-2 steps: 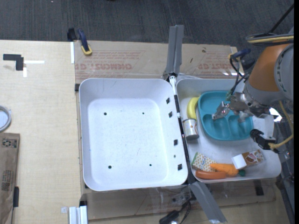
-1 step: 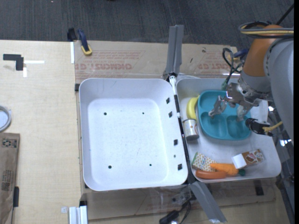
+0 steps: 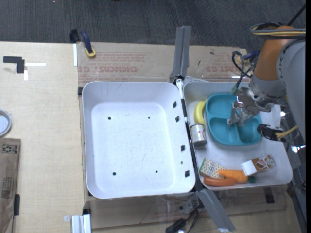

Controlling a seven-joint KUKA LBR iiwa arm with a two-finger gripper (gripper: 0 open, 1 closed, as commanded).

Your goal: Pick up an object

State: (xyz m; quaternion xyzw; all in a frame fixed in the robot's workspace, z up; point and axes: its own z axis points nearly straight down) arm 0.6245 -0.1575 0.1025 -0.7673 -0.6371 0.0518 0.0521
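A top-down, slanted view shows a light wooden counter (image 3: 39,130) carrying two shallow white bins side by side. The left bin (image 3: 133,93) is the larger in view, and its floor shows a few small dark dots.

The right bin (image 3: 282,174) holds several objects. A teal plastic dish (image 3: 221,125) with a raised rim sits near the bin's middle. Just left of the dish, a yellow rounded object (image 3: 199,112) rests against its rim, and below that a small silver metal can (image 3: 198,134) lies near the divider between the bins. Toward the bin's near edge lie an orange carrot-shaped toy (image 3: 233,175), a patterned packet (image 3: 210,167) just left of it, and a small white and brown carton (image 3: 259,165) to the right.

The grey arm with its orange band (image 3: 272,52) enters from the right side of the view and angles down over the right bin. The gripper (image 3: 237,115) hangs above the teal dish, its fingers (image 3: 233,120) pointing down into the dish's right half. The fingers are small and partly blurred, so it cannot be told whether they are wide or narrow, and nothing can be seen between them.

On the counter, left of the bins, part of a roll of clear tape (image 3: 4,124) shows at the edge of the view, and a blue and yellow clamp (image 3: 87,45) sits behind the left bin.
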